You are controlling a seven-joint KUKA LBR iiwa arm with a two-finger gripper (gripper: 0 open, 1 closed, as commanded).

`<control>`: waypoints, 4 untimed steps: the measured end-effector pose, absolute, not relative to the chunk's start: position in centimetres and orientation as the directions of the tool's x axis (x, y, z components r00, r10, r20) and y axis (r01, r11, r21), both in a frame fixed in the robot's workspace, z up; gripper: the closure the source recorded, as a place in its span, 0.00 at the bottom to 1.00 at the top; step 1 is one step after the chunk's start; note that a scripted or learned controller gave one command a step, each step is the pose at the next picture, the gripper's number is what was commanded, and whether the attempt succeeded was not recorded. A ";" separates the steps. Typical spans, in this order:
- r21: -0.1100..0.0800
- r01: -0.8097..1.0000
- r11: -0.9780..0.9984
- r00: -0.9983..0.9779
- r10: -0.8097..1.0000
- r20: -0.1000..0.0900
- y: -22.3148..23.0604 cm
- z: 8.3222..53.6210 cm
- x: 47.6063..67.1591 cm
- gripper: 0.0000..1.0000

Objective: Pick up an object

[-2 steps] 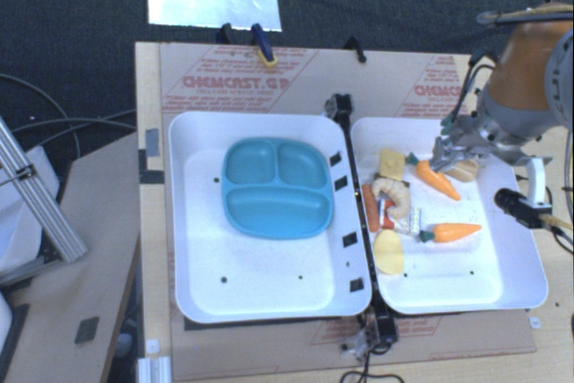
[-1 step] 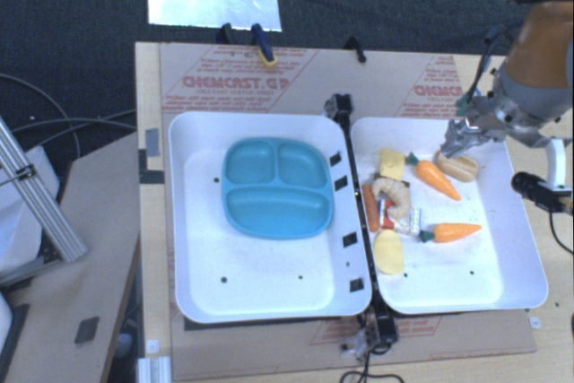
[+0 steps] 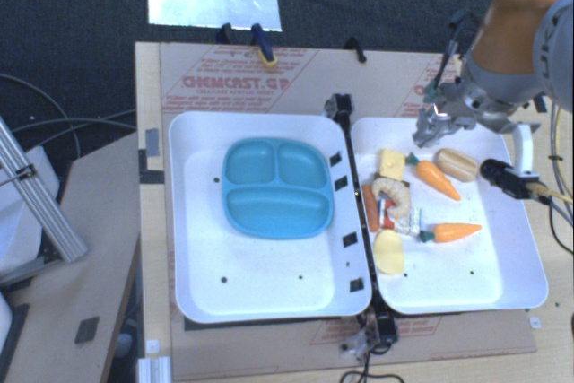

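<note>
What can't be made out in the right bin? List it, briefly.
Camera view:
- Small red-and-white clutter beside the pale curled toy: too small and blurred to identify.
- Thin orange stick-shaped toy: partly covered by that curled toy, full shape unclear.
- Pale yellow rounded piece: too blurred to name.

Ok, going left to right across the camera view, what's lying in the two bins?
Blue divided plate → thin orange stick → yellow block → bread roll. Pieces whose positions overlap these are left out.

Bench (image 3: 151, 220), L white bin (image 3: 202, 282), R white bin (image 3: 502, 274)
</note>
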State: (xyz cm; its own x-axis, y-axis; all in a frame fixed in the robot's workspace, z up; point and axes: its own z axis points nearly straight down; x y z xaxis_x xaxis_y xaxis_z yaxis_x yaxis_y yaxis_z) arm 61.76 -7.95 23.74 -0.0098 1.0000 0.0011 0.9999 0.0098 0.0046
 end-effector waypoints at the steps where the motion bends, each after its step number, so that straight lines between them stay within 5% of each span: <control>1: 0.004 1.000 0.008 -0.008 1.000 0.000 -3.3 23.4 63.7 1.00; 2: 0.001 1.000 0.009 -0.009 1.000 0.001 1.5 21.5 64.1 1.00; 3: 0.001 1.000 0.005 -0.005 1.000 0.001 1.6 22.8 62.6 1.00; 4: 0.003 1.000 0.002 -0.002 1.000 -0.001 0.9 21.6 64.1 1.00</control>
